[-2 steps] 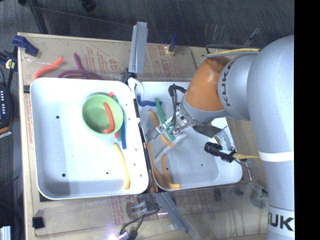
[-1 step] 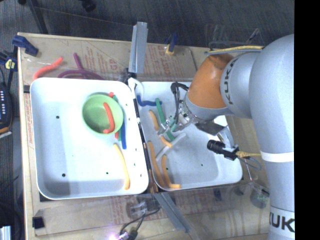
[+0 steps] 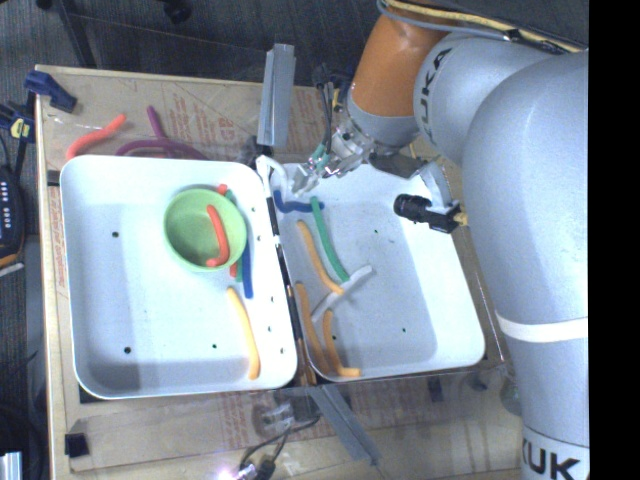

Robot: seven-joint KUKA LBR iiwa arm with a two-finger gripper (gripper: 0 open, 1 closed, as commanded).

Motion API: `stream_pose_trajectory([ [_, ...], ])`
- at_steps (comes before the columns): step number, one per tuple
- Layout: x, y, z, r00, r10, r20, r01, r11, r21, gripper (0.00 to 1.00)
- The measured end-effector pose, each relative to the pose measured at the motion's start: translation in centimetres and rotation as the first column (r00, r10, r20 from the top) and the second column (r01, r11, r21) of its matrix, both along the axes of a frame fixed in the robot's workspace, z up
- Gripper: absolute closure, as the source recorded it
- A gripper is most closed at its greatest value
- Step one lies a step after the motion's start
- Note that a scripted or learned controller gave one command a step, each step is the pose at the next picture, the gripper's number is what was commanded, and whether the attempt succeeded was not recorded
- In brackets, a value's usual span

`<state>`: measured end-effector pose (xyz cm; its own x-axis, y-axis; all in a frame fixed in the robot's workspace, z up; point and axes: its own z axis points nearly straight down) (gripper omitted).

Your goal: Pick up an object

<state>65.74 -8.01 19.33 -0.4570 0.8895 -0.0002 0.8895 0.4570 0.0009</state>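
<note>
Lying just below hand, blue piece

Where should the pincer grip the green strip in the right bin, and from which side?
Grip the green strip near mid-length, coming straight down from above. It lies flat and slim on the right bin's floor, running diagonally from near the blue piece to the grey strip. Close across its narrow width; the middle looks least crowded, though an orange strip lies close alongside.
</note>
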Motion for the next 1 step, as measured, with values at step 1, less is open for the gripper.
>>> stream_pose_trajectory([
  [1, -0.01, -0.01, -0.02, 1.0, 0.0, 0.0, 0.0, 1.0, 0.0, 0.0],
])
